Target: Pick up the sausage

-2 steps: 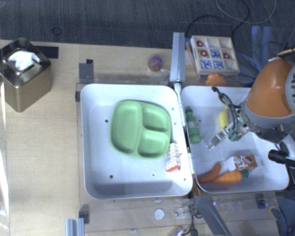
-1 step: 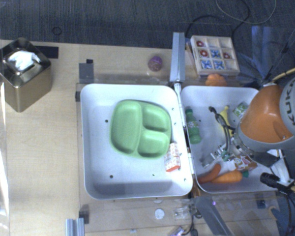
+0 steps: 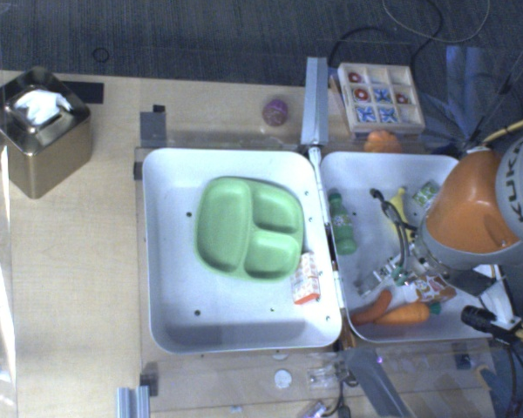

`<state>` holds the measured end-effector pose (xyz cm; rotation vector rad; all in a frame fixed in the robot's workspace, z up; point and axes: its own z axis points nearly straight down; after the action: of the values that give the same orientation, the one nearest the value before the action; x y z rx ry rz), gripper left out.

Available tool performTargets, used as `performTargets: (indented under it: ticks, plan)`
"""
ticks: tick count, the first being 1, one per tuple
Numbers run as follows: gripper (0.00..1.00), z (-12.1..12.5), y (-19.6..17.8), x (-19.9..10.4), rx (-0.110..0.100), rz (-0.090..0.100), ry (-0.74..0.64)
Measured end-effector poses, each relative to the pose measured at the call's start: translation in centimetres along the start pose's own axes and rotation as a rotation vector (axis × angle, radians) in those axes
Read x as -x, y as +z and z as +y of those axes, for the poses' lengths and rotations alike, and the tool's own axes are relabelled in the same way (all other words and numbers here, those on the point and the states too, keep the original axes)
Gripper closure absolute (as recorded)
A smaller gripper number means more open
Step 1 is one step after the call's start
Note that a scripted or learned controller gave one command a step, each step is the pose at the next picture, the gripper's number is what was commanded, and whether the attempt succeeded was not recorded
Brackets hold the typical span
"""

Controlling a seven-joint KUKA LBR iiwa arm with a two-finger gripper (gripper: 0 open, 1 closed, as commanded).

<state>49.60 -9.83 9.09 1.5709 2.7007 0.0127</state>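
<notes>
The right bin (image 3: pixel 366 168) was crowded along its near edge, where the gripper (image 3: pixel 399 273) was lowered among the objects; the arm (image 3: pixel 475 207) covered most of that bin's right half, and open floor was left mainly in the bin's middle and far-left part. Whether the gripper was open or closed could not be told, since its tip was lost in clutter. The sausage (image 3: pixel 371 307) lay at the near-left corner of the right bin, just below and left of the gripper, touching a carrot (image 3: pixel 404 314) on its right. A green bottle (image 3: pixel 341 223) lay along the left wall of that bin, and a yellow item (image 3: pixel 396 205) was seen near the far middle.

In the left bin (image 3: pixel 170 259) a green divided tray (image 3: pixel 248 226) sat at the centre, with a small red and white packet (image 3: pixel 307 279) just beside its near-right corner. Wide bare floor was left around the tray on the left and near sides.

On the wooden bench (image 3: pixel 70 303) a metal box (image 3: pixel 39 142) holding something white stood well apart at far left. A tic-tac-toe board (image 3: pixel 379 97) lay behind the right bin, an orange object (image 3: pixel 382 141) at its near edge. Dark carpet was seen beyond.
</notes>
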Motion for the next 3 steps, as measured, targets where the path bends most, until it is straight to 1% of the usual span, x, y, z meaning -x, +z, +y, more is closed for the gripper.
performTargets:
  ticks: [1,2,3]
  plan:
    - [1.00,0.4,-1.3,0.2,0.010,-0.009,-0.002]
    - [0.00,0.4,-1.3,0.2,0.010,-0.009,-0.002]
    - [0.00,-0.1,0.0,-0.5,0.000,-0.001,-0.075]
